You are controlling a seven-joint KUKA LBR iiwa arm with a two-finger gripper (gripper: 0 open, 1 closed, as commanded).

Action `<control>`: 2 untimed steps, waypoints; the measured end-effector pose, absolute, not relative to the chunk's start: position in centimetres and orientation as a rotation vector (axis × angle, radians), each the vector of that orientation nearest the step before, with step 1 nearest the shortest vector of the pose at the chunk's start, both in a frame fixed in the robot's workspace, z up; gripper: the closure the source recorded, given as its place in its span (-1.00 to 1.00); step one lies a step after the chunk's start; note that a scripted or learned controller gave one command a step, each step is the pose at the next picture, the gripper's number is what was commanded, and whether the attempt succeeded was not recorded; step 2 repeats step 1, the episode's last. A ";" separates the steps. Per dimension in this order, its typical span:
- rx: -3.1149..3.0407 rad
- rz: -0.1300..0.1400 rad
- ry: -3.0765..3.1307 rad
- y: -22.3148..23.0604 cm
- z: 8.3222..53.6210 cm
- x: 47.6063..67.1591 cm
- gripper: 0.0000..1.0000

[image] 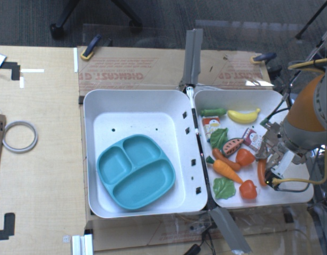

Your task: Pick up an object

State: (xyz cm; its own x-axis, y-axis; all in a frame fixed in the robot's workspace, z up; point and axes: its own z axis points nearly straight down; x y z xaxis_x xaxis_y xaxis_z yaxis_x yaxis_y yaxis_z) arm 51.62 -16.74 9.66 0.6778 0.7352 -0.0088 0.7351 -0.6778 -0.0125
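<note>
The right white bin (235, 93) holds several toy foods. Among them are a yellow banana (243, 115), a green cucumber (213, 111), a watermelon slice (232, 145), an orange carrot (227, 169) and a red tomato (248, 190). A red pepper (244, 156) lies just left of my gripper (265, 158). A thin red chili (261, 170) lies directly under the gripper's tip. The gripper reaches down into the bin's right side from the grey arm with the orange band (308, 108). I see nothing lifted.
The left white bin (100, 105) holds a blue divided plate (136, 170). A green leaf (223, 187) and a small carton (211, 125) lie in the right bin. A tape roll (17, 136) sits on the wooden bench at left.
</note>
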 end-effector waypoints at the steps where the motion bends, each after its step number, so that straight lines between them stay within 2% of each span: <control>1: -2.897 0.012 -1.212 -11.2 24.0 54.5 1.00; 2: -2.897 0.012 -1.212 -11.2 24.0 54.5 1.00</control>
